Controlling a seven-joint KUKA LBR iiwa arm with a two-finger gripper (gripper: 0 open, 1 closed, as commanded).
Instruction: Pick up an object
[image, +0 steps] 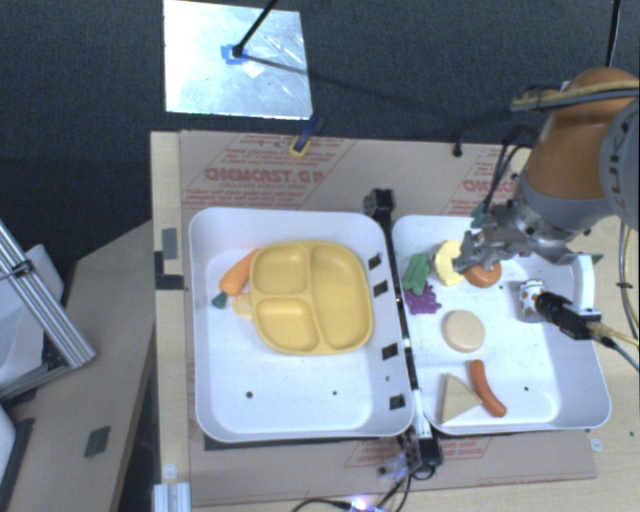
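Camera view shows our gripper (478, 262) low over the right bin (590, 400), at the far side of it, with the grey arm and its orange band coming in from the right. If the gripper is released, clenched or grasping something, we cannot tell, because the wrist covers that part from above.

Directly under the gripper lies a small orange-red piece (484, 276), partly hidden, and just beside it, to the left, a yellow piece (447, 263). A little more to the left are a green leafy piece (416, 271) and a purple bunch of grapes (422, 300). Nearer to the camera from the gripper we see a round beige piece (464, 330), then a sausage (486, 387) and a pale wedge (457, 398). Well apart to the left, in the left bin (215, 400), a yellow divided plate (305, 297) lies with a carrot (238, 272) touching its edge.

We judge that the step in hand is the reach or the grasp on the orange-red piece; nothing is lifted yet, as far as we can see. The next move calls for a firm closing on this piece alone, without catching the yellow piece beside it, and then a straight lift, so we can check that something really comes up.
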